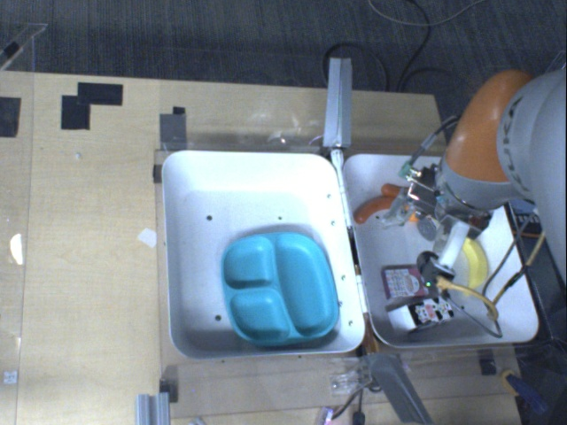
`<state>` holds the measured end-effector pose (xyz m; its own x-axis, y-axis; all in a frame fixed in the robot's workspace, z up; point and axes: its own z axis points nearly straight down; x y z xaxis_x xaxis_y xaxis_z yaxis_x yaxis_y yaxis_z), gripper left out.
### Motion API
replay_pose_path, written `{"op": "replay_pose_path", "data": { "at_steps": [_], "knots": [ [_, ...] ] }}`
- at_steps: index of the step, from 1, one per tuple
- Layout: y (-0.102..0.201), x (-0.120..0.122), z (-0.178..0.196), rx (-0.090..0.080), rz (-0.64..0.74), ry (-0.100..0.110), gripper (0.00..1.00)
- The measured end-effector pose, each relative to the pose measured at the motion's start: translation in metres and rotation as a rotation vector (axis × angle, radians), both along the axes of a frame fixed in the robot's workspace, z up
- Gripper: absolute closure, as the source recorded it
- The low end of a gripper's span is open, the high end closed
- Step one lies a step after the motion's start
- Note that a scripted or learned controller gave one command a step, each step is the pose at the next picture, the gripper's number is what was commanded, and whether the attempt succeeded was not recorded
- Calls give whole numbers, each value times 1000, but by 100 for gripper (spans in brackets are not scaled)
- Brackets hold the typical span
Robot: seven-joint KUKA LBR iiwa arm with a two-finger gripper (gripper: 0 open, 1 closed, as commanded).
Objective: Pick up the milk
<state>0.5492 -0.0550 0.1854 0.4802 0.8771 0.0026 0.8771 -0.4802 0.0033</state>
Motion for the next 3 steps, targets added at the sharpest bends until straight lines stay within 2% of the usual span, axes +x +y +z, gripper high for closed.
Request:
{"op": "replay_pose_path", "data": {
  "at_steps": [1, 2, 3],
  "knots": [
    [80, -14, -2, 1, -282, 4, 0],
    [95, -13, 93, 2, -539, 1, 0],
    [61, -11, 167, 2, -489, 0, 0]
  ]
}}
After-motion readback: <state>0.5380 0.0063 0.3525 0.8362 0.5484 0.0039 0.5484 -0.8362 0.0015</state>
